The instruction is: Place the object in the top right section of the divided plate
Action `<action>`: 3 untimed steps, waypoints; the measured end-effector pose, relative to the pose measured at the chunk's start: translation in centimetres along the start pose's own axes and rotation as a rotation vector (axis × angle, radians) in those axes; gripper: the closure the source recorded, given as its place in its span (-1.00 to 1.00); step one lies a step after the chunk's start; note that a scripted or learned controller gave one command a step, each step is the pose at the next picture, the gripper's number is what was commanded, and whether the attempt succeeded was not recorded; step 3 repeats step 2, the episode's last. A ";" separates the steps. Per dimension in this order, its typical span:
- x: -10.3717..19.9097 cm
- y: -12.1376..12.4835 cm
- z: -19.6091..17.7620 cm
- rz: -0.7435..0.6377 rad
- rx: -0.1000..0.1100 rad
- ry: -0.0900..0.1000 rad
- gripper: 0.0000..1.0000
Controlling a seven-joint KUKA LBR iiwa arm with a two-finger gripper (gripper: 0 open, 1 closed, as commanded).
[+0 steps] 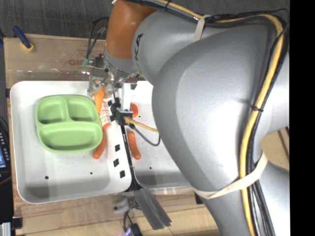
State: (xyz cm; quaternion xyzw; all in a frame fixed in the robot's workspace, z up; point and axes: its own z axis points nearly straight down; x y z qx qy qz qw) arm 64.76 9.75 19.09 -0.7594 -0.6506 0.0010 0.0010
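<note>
The green divided plate (69, 124) lies in the left bin (29, 171), with two small sections on its far side and one long section on its near side. Its top right section (81, 110) holds nothing. My gripper (100, 88) hangs just off the plate's far right corner, under the orange wrist band. An orange carrot-like piece (99, 100) stands on end right below the gripper, beside the plate's rim. Whether the gripper has hold of it is hidden by the wrist.
A second orange piece (100, 147) lies against the plate's right near edge, with a white and orange packet (105, 116) above it. In the right bin (162, 178) lie an orange sausage shape (134, 146) and a red item (133, 110). The arm covers most of that bin.
</note>
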 end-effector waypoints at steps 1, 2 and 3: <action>2.9 0.4 -2.9 0.479 0.000 -0.001 1.00; 2.9 0.3 -2.9 0.478 0.001 -0.001 -1.00; 2.9 0.3 -2.9 0.478 0.001 -0.001 -1.00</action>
